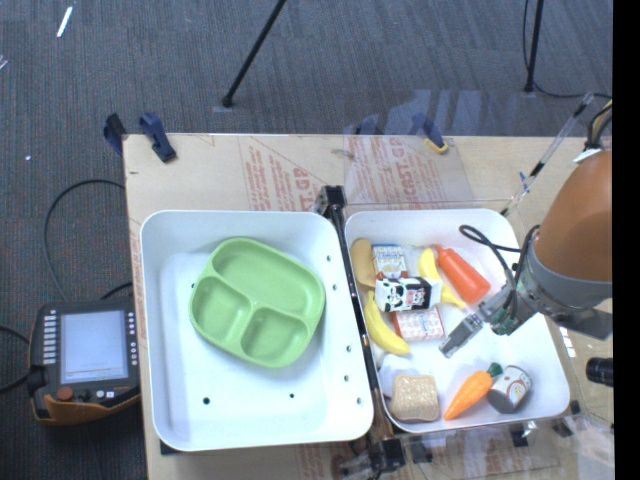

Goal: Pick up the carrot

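Note:
The carrot point(466, 395) is orange with a green top and lies at a slant near the front of the right bin point(548, 353). It rests between a slice of bread point(415, 396) and a small can point(509, 388). My gripper point(455, 337) hangs over the middle of the right bin, pointing left and down. It is a little behind the carrot in the view and apart from it. The grey arm with its orange band point(585, 218) comes in from the right edge.
The right bin also holds two bananas point(383, 323), small milk cartons point(404, 294), and an orange bottle point(465, 274) at the back. A green divided plate point(258, 300) lies in the left bin point(165, 368). A teach pendant point(88, 350) sits left of the bench.

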